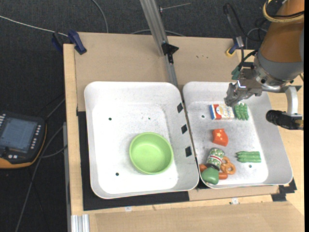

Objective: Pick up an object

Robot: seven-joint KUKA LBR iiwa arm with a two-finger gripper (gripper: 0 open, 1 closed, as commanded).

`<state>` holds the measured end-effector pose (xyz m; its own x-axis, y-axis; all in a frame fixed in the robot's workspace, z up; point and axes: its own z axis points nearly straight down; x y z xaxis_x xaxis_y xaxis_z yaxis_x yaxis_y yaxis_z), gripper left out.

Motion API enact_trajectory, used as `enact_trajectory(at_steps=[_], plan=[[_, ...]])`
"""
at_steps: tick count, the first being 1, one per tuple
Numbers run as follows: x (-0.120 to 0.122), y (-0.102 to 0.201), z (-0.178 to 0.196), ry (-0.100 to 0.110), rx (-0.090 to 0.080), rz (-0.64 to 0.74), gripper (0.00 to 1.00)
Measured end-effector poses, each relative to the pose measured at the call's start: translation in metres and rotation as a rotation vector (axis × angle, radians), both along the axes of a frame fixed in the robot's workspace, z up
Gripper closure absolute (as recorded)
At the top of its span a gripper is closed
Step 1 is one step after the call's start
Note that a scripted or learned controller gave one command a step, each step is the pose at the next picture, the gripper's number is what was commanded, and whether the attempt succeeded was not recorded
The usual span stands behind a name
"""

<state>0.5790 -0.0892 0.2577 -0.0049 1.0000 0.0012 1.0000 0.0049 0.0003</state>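
Your gripper [235, 96] hangs over the right bin [270, 168], just above the small white carton [221, 112] and the green piece [241, 111] beside it; nothing shows between its fingers (open or shut, I cannot tell). Centre on one item before descending, since the two lie touching and a straddling grasp would likely slip.

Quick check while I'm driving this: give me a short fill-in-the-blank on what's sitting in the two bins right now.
1. The green bowl lies in the ____ bin.
2. The pincer hangs over the ____ bin.
3. The object between the carton and the heap at the near rim is coloured ____.
4. The left bin holds ____ object.

Missing words: left; right; red; one
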Motion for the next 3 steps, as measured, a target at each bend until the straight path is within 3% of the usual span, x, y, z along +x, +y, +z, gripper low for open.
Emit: enact_trajectory(at_steps=[3], plan=[[0.031, 0.167, -0.013, 0.0, 0.0, 0.001, 1.0]])
